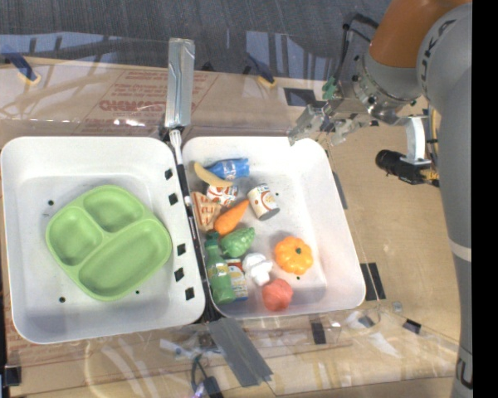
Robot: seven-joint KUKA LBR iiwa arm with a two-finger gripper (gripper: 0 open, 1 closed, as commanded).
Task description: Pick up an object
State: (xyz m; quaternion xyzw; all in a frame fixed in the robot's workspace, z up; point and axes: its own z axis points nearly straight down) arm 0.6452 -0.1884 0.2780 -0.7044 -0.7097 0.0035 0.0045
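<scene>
Gripper (315, 127) sits over the right bin's (336, 214) far-right corner, holding nothing; can't tell how far open it is. Toys cluster down-left of it; nearest are the small can (263, 201) and blue packet (229, 168), carrot (231, 216) lying diagonally.

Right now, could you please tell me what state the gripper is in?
Gripper: above the right bin's far corner, nothing seen between its jaws; open or closed cannot be told.

One fixed camera looks down at a slant on both bins (332, 181), the arm (432, 40) entering from the right.
</scene>
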